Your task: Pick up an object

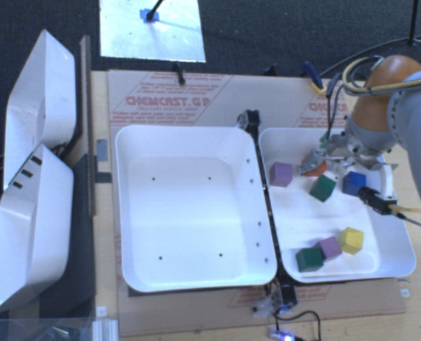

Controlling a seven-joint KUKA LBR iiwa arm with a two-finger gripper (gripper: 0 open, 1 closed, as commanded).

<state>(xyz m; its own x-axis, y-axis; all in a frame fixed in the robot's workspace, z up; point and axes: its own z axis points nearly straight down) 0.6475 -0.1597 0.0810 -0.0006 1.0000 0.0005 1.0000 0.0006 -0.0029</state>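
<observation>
Reaching into the right bin (398, 258) from the right, the arm (402, 98) is hanging its claw (329, 155) low over the bin's upper part, w/ something orange (314, 168) showing just under it. Can't tell if that orange bit is a block or part of the tool; it's too small & half hidden.

Doing this step well, as I judge it: pick one target & center on it before closing. Nearest candidates are the green block (323, 188), sitting just below the claw, tilted, and the blue block (353, 183) just beside it to the right. The purple block (280, 174) is lying apart to the left, near the bin wall, so it's prob. the cleanest grab w/ no neighbors. Green & blue are near each other, so a sloppy descent could nudge one while grabbing the other. Coming straight down & squaring to the block's flat faces should be helping.

More blocks are lying at the bin's lower end: dark green block (309, 259), small purple block (330, 247) touching it, yellow block (351, 240) just beside. The left bin (135, 148) is sitting alongside on the desk (196, 94).

Claw state: can't tell how far apart it's standing, as the wrist is blocking the view. Nothing is visibly being held; whether it's touching the orange thing is unclear too.
</observation>
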